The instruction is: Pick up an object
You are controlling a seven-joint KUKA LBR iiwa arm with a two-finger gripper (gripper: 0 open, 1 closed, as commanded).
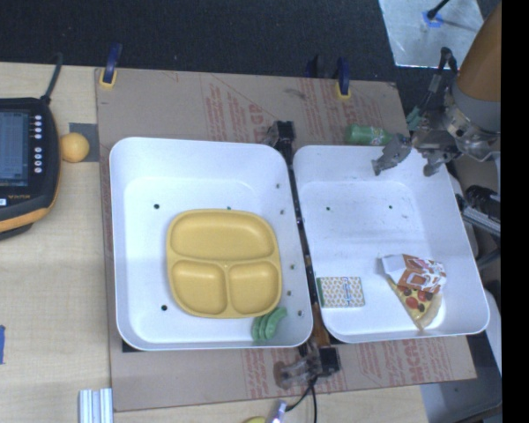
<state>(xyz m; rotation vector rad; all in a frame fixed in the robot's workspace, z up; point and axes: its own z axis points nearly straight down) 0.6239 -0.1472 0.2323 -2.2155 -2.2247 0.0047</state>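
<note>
You are looking down at a slant on a table with two shallow white bins side by side on brown cardboard. The left bin (132, 236) holds a yellow divided plate (222, 263) lying flat in its middle, with a small green toy (268, 325) at the bin's near edge, just beside the plate's near right corner. The right bin (361, 210) holds a small flat card (340, 292) near its left wall and a toy pizza slice (414, 287) toward its near right corner; the two lie apart from each other. The grey arm reaches in from the right, and its jaws (413, 157) hang over the far right edge of the right bin, spread apart with nothing between them, well away from every object. The pizza slice looks like the most promising target: it is likely light and fairly stiff, thick enough to pinch across its width near the broad crust end. The card looks thin and flat against the floor, so your jaws may slide over it. The plate is wide and smooth; only its rim would offer a hold. The green toy sits tight against the bin wall, which may block one side of the jaws. A small green object (367, 135) lies on the cardboard behind the right bin.
</note>
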